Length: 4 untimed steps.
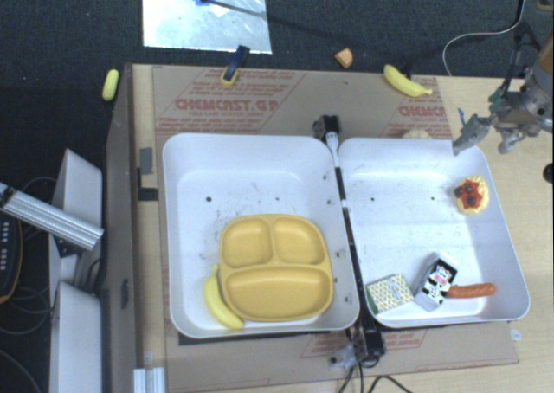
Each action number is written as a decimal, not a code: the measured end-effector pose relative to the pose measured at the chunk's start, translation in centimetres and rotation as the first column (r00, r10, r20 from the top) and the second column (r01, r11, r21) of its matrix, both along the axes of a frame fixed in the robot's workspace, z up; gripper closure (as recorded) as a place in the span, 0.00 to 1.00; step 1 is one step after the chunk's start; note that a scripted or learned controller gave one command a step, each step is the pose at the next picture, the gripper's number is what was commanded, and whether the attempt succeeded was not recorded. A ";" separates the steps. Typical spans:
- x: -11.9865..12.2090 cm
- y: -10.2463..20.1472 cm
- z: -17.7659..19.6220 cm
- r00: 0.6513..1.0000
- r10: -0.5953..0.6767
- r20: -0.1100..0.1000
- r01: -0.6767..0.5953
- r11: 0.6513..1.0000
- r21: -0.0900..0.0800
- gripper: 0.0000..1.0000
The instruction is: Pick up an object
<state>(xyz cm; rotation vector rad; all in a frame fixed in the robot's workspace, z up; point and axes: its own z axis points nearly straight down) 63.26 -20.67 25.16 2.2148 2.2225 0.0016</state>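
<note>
My gripper [485, 136] hangs spread wide and holding nothing over the far right rim of the right white bin [415, 209], just beyond the small red-and-yellow toy [472, 195], which could skid off on a misaligned descent

The arm comes into the camera view at about three o'clock, close to the upper right corner, and very little of it can be seen. The visible part is the grey metal end with the gripper [486, 133], which points toward nine o'clock and a little downward. Two grey fingers stand out from the body: one long finger [472, 134] on the side of nine o'clock, one shorter at about five o'clock of it. The jaws are spread apart, and nothing is between them. A thin cable hangs in a loop at about eleven o'clock of the wrist.
</note>
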 end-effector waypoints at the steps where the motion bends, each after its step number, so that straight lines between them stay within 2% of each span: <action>1: -1.3 0.0 -0.3 1.000 -0.002 -0.001 0.002 1.000 0.000 0.00; 2: -0.3 0.0 -0.3 1.000 0.000 0.000 0.000 1.000 0.000 0.00; 4: -2.3 0.1 0.5 1.000 -0.002 -0.001 0.002 1.000 0.000 0.00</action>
